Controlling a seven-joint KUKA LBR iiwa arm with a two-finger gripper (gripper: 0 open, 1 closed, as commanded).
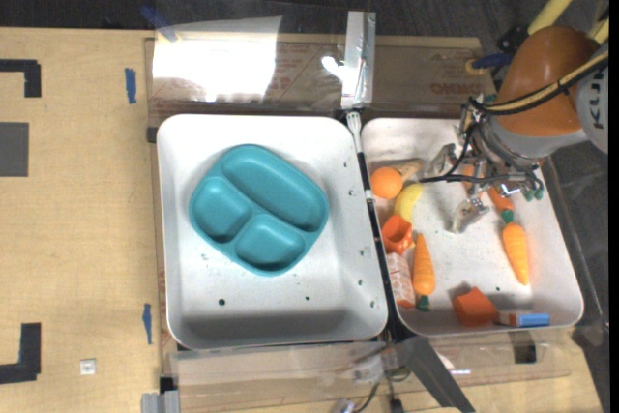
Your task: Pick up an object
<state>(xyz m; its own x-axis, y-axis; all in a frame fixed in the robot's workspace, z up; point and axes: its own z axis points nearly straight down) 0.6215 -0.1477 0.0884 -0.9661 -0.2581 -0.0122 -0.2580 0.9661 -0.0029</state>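
While the arm [542, 87] hangs over the top of the right bin [571, 290], its gripper [471, 208] points down into bare white floor near the bin's middle. The fingers look slightly parted with nothing between them, though the cables and clutter around the wrist make that hard to read.

The nearest candidates are a carrot [516, 251] just to the gripper's right and a small orange piece [500, 198] close under the wrist. Along the left wall sit an orange ball [386, 182], a lemon [409, 200], an orange chunk [397, 230] and a second carrot [423, 268]. An orange block [474, 307] lies near the bottom rim.

The likely failure is a closing on nothing, since the fingers sit over empty floor between the items. The carrots are slim and rounded and could roll or squirt out of a pinch. The crowded left-wall group risks a bump against the wall or a neighbour.

The bin's centre offers the most room. The left bin [184, 305] holds a teal tray [257, 208].
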